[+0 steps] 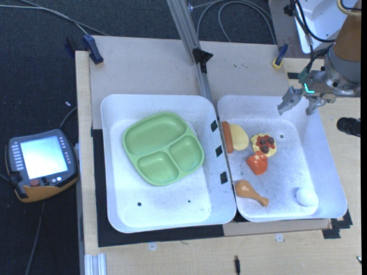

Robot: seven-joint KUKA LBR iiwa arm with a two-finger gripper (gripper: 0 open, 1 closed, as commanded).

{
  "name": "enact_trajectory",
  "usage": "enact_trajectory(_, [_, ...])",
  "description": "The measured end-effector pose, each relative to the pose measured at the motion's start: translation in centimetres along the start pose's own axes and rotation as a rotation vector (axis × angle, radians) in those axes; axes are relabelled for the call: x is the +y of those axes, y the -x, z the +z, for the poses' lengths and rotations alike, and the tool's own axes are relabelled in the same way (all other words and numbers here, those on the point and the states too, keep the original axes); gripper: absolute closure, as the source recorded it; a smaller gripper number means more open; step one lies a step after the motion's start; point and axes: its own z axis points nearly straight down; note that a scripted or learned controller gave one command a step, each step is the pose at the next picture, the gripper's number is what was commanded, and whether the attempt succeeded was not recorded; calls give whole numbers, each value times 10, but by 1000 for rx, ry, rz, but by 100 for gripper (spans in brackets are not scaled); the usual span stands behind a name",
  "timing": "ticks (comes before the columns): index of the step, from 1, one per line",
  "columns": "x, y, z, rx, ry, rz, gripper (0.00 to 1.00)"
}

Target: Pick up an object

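Pincer [300,103] is seen spread open and holding nothing, above the far edge of the right bin [321,148]. Nearest lies the pizza toy [264,144], then the tomato [257,163]. A descent straight over one isolated item is advised, with the fingers kept clear of neighbours.

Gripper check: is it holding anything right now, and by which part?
Nothing is held. The gripper hangs open above the right bin's far rim, with no object between its fingers.
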Motion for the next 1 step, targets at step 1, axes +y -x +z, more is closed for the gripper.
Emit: enact_trajectory(1, [1,0,-1,0,3,-1,0])
